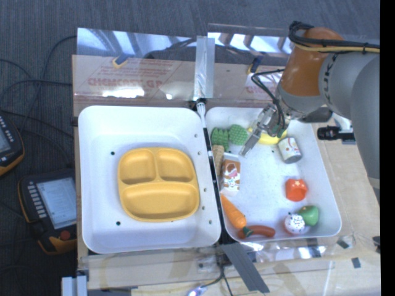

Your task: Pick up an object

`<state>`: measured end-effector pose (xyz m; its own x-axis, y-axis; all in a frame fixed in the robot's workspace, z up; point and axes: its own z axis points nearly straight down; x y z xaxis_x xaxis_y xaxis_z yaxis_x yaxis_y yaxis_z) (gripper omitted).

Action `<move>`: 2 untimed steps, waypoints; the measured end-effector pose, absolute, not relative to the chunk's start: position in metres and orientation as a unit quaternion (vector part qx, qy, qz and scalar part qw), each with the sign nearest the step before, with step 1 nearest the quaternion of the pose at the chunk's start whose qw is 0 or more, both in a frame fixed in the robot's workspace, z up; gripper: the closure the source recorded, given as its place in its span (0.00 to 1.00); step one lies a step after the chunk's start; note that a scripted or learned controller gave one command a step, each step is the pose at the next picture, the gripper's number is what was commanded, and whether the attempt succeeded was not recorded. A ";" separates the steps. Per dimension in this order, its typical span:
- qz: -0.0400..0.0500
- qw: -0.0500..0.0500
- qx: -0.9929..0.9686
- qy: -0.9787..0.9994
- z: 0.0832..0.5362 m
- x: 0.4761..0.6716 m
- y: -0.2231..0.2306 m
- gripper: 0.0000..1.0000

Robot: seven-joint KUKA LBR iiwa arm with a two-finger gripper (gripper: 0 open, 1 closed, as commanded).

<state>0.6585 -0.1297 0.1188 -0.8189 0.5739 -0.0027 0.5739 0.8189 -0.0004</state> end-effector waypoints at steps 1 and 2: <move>-0.003 0.002 0.373 0.928 0.091 0.659 -0.100 0.00; -0.001 0.006 0.357 0.934 0.090 0.626 -0.166 0.00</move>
<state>0.6264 -0.1662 0.0901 -0.7443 0.6677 -0.0127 0.6677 0.7444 0.0030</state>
